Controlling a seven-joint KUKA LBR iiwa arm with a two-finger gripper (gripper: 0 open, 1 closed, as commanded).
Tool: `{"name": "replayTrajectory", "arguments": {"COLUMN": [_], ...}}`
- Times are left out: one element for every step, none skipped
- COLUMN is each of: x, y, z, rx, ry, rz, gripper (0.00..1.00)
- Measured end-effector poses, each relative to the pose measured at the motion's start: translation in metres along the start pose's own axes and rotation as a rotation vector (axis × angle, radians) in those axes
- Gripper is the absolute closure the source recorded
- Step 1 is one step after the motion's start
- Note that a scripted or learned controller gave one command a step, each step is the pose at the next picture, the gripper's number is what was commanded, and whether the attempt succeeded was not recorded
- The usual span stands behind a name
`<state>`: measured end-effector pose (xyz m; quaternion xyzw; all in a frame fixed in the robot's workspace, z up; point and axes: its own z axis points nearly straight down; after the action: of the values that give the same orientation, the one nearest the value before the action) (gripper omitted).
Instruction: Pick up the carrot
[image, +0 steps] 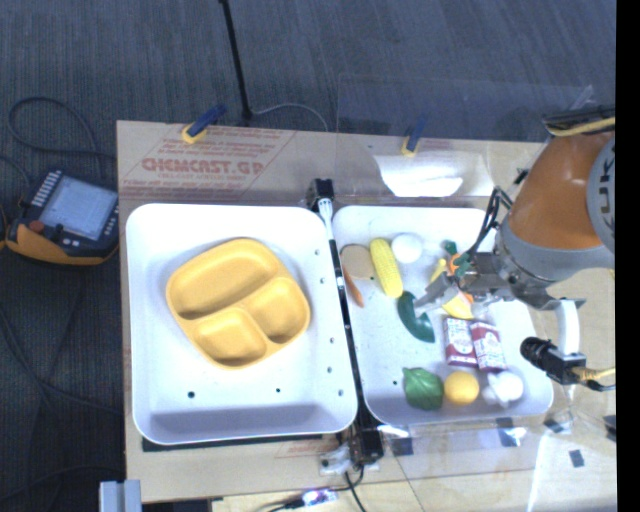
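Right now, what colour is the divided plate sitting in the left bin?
Yellow. The divided plate shows plainly in the camera view, lying in the white left bin.

We are seeing 2 white bins (240, 420), a yellow divided plate (237, 300), a yellow corn cob (386, 266), an orange carrot (354, 291), a green pepper (423, 388), a red-and-white packet (472, 343), and a tan tabletop (150, 165) with red lettering.

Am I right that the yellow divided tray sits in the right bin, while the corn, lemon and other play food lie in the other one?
Not quite. The camera view shows the yellow divided tray in the left bin, not the right one. The corn, lemon and other play food lie in the right bin.
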<state>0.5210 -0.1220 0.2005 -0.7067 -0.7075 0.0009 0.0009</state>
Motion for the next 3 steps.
{"name": "replayTrajectory", "arguments": {"x": [-0.017, -0.045, -0.077], "y": [0.052, 0.081, 0.099], "z": [-0.011, 0.101, 0.02], "rx": [0.0, 0.0, -0.002], "ry": [-0.001, 0.0, -0.002], "rz": [0.12, 0.203, 0.069], "gripper": [0.0, 0.0, 0.0]}}
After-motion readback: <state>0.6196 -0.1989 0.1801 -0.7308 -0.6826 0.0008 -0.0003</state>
